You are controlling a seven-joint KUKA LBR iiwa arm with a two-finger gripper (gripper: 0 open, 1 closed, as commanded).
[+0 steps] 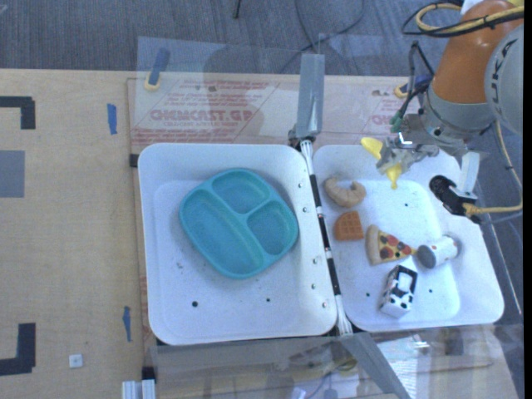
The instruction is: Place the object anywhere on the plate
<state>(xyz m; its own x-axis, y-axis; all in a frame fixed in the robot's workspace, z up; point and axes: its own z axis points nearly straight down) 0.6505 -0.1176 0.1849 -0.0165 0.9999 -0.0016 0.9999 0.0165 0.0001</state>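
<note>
On the wooden bench (66,248) we see two white bins side by side. The left bin (166,306) holds a blue divided plate (239,221) with nothing on it, so the placing is not yet done. Over the far edge of the right bin (474,298), the gripper (397,163) appears clamped on a yellow banana-like toy (384,152), though the view is poor. Faint red lettering on the clear sheet (208,110) is unreadable.
</note>
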